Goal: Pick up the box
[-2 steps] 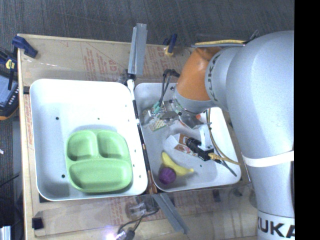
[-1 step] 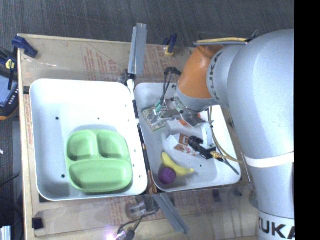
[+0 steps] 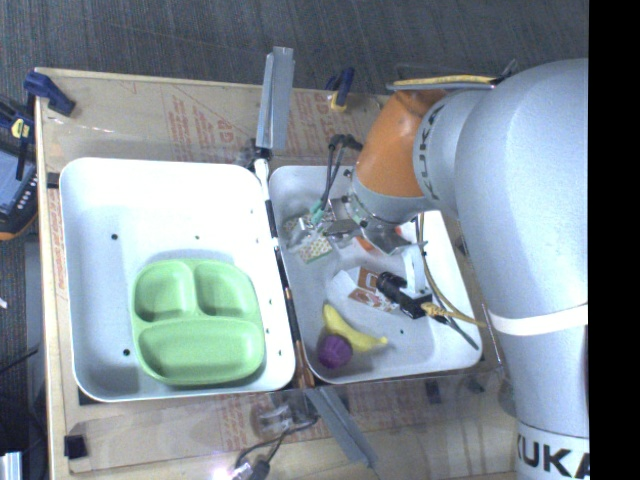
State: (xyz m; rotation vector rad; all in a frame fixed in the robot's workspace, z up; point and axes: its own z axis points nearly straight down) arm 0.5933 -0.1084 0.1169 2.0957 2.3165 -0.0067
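The box (image 3: 362,286) is lying flat in the middle of the right bin (image 3: 292,190), a small white carton with an orange-brown print on its face. It is looking light and thin to me, probably cardboard, so it should be stiff along the edges but easy to crush if I am squeezing the broad face too hard. Its surface is seeming glossy, so it may slip a little. I am judging that the best hold is across the two long edges, coming down from above — a flat carton on the floor is giving little height to catch, and this is the difficult part.

Just below the box a yellow banana (image 3: 352,330) is lying, with a round purple fruit (image 3: 335,350) touching its lower end; both are near the box but apart from it.

My gripper (image 3: 308,233) is hovering in the upper left part of the same bin, near the box but not over it. I cannot tell whether it is spread or pressed together, because my own wrist is covering most of it. Just beside it a small pale speckled thing (image 3: 316,249) is showing, and I cannot say what it is.

My arm (image 3: 500,218) is hiding the right side of this bin, and the right end of the box is partly covered too. In the left bin (image 3: 120,198) a green divided plate (image 3: 197,320) is sitting, well apart.
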